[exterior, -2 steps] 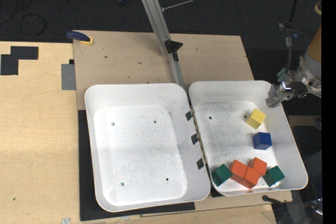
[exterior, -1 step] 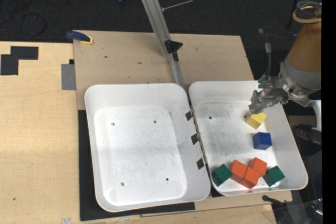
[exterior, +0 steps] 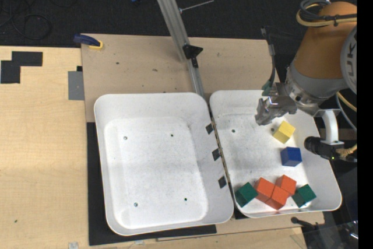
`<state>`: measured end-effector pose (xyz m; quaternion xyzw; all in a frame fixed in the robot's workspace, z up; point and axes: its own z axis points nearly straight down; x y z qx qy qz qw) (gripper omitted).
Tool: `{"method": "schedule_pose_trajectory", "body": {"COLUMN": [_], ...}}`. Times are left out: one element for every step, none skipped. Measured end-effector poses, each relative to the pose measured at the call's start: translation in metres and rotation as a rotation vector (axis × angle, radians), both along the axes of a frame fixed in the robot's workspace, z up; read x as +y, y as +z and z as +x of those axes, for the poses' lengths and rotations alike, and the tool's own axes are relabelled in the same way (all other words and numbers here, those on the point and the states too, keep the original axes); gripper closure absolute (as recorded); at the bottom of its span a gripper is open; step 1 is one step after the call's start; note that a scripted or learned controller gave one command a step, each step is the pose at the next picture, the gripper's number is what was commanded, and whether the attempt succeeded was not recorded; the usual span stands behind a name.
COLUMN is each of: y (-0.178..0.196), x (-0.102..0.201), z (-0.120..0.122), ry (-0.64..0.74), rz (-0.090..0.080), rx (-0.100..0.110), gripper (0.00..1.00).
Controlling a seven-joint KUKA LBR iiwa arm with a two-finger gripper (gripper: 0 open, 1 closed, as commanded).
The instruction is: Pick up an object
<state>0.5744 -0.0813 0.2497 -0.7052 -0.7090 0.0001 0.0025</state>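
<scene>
The right bin (exterior: 245,143) holds several blocks. A yellow block (exterior: 284,131) lies near its upper right, with a blue block (exterior: 291,156) just below it. Along the front edge sit a green block (exterior: 246,193), two orange blocks (exterior: 273,190) pressed together, and another green block (exterior: 303,195). My gripper (exterior: 267,112) hangs over the bin's upper middle, just left of and above the yellow block. I see nothing between its fingers.
The left bin (exterior: 154,160) lies beside the right one, with black clips (exterior: 215,153) along the shared rim. A slanted aluminium bar (exterior: 175,26) rises behind the bins. The arm's orange band (exterior: 323,49) is at the right.
</scene>
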Motion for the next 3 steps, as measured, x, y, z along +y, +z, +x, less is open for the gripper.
{"method": "schedule_pose_trajectory", "body": {"y": [0.004,-0.004,-0.017], "x": [0.047,0.108,0.163], "z": [-0.005,-0.015,-0.026], "ry": [-0.001,0.0,-0.001], "rz": [-0.001,-0.001,-0.001], "rx": [0.001,0.002,0.002], "gripper": [1.0,1.0,1.0]}}
